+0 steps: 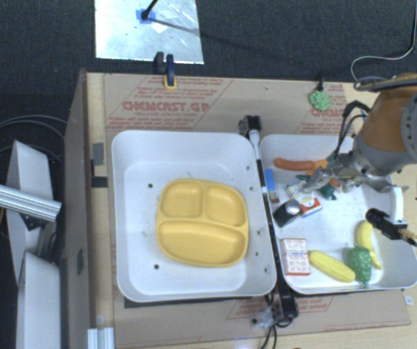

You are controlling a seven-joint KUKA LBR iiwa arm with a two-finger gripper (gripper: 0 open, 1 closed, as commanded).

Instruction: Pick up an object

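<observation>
Overhead, two shallow white plastic bins sit side by side on the table (193, 97), which is covered by brown cardboard printed with red lettering. The left bin (132, 195) has smooth, glossy walls with rounded corners and holds a yellow divided tray (202, 222), a moulded oval dish with three compartments, two small ones toward the far side and one long one toward the near side.

The right bin (404, 267) carries a scatter of small toys. An orange carrot-like piece (293, 163), slim and smooth, lies with its long axis running left to right near the far wall. A corn cob (331, 265), yellow and knobbly, lies on a slant near the front wall, its long axis running from upper left to lower right. Beside it stands a green broccoli-like lump (362, 262) with a bumpy surface, and just above that a smooth curved banana (365, 237) runs roughly upright. A small flat red-and-white packet (295, 257) lies at the left of the corn. A black-and-white item (290, 211) lies near the bin's left wall.

The grey arm with its orange band reaches in from the right, and the gripper (323, 181) sits low among the clutter just below the carrot; whether it is spread or pressed together cannot be told.
</observation>
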